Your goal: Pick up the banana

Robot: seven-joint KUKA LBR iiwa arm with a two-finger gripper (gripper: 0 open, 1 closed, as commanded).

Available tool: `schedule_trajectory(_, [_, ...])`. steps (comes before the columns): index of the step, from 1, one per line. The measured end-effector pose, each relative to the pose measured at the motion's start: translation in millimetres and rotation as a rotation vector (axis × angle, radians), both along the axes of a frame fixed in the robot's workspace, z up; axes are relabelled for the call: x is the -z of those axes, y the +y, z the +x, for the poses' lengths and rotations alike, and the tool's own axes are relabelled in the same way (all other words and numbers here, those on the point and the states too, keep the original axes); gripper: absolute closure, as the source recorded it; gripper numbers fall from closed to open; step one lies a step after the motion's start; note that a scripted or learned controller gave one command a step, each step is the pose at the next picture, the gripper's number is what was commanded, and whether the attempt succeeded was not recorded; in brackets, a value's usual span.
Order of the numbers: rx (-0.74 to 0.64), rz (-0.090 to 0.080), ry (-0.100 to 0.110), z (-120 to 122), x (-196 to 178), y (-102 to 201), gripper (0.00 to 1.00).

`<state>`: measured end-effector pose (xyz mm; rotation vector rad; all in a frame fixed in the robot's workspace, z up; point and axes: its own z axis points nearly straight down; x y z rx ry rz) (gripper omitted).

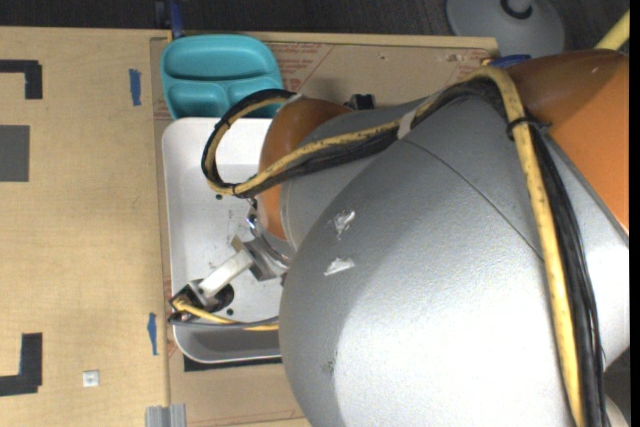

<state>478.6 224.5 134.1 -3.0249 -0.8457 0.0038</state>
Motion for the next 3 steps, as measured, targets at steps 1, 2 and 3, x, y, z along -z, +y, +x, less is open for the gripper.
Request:
schedule_trajectory(1, [-0.006, 0.0, 0.001, 0.0, -9.9, 0.6, 1.0])
schedule_trajectory(2, [-0.006, 0.0, 0.002, -0.1, -9.7, 0.6, 0.0])
schedule_trajectory(3, [-0.457, 0.002, 0.003, -0.3, -1.2, -0.4, 0.0])
